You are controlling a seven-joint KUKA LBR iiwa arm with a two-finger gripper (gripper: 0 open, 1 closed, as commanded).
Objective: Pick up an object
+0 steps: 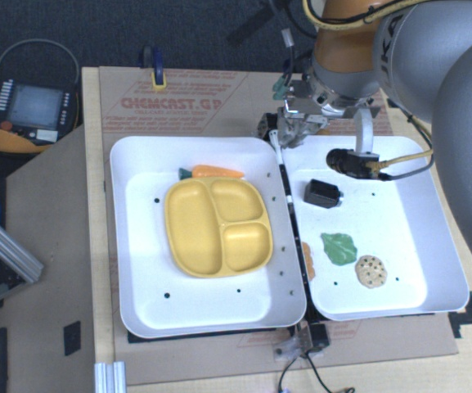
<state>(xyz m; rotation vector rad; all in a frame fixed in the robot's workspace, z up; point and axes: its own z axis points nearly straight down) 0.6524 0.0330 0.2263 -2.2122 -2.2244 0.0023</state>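
One fixed cam above bench, angled down on both bins [129,219], mid-range.

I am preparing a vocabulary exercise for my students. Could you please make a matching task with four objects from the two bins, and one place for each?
Things:
1. yellow divided plate
2. toy carrot
3. black block
4. cookie

Places:
A. right bin, near corner, beside the green leaf
B. left bin, middle
C. right bin, far part
D. left bin, behind the plate

Pairs: 1-B, 2-D, 3-C, 4-A
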